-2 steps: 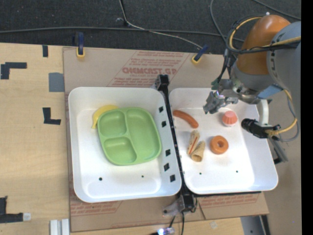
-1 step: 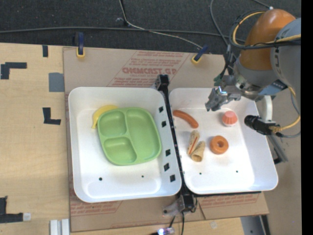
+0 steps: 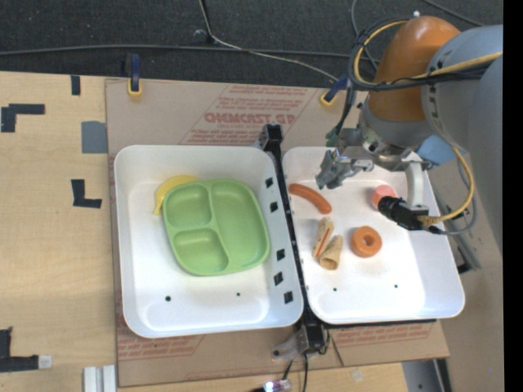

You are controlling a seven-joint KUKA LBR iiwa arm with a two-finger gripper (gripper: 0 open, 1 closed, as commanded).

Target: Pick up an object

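In the right bin (image 3: 425, 292) lie an orange-red sausage (image 3: 310, 198), a tan waffle cone piece (image 3: 328, 246), an orange ring like a doughnut (image 3: 366, 241) and a small pink-red object (image 3: 382, 194) partly behind a black cable fitting. My gripper (image 3: 333, 172) hangs over the bin's back left part, just up and right of the sausage, with nothing visibly between its fingers. The left bin (image 3: 139, 300) holds a green divided plate (image 3: 215, 225) with a yellow banana-like piece (image 3: 169, 189) poking out from under its upper left edge.
A black divider (image 3: 282, 219) runs between the two bins. The grey arm with its orange band (image 3: 409, 55) fills the upper right, and cables loop near the right bin's far edge. Cardboard (image 3: 245, 113) lies under the bins.
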